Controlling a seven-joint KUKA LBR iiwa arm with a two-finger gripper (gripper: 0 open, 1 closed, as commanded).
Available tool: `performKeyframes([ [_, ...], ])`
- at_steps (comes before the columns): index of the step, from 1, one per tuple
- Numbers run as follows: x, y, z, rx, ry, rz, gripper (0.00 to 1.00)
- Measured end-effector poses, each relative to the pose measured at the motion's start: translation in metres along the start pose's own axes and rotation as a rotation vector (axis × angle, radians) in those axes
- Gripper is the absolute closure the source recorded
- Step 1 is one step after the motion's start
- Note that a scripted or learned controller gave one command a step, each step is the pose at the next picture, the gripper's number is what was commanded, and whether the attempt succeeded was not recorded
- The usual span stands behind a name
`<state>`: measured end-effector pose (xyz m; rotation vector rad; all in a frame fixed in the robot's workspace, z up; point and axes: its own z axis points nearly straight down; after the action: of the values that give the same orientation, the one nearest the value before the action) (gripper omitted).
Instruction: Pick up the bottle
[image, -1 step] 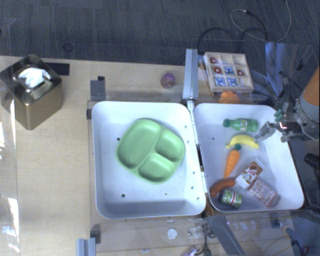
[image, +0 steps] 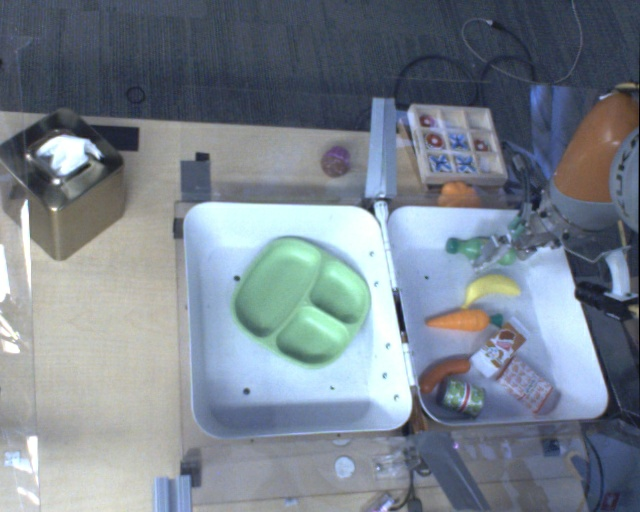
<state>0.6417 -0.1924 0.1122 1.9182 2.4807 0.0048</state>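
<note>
The bottle (image: 478, 247) is green and lies on its side at the back of the right bin (image: 590, 345), with its cap pointing left. My gripper (image: 522, 240) is down at the bottle's right end, touching or just above it. The metal of the gripper hides that end of the bottle. The grey arm with its orange band (image: 592, 150) reaches in from the right above the bin's far corner.
The right bin also holds a banana (image: 492, 289), a carrot (image: 460, 320), a small carton (image: 512, 368), a can (image: 462, 397) and a red-brown item (image: 441, 372). A green divided plate (image: 302, 300) lies in the left bin (image: 215, 400). Behind the bins lie a game board (image: 455, 145) and a purple ball (image: 336, 160).
</note>
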Motion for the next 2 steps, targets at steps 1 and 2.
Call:
performKeyframes([
  [1,-0.003,0.028,0.017,0.011,0.000,-0.228,0.00],
  [2,0.028,0.034,0.023,0.009,-0.011,-0.125,0.00],
])
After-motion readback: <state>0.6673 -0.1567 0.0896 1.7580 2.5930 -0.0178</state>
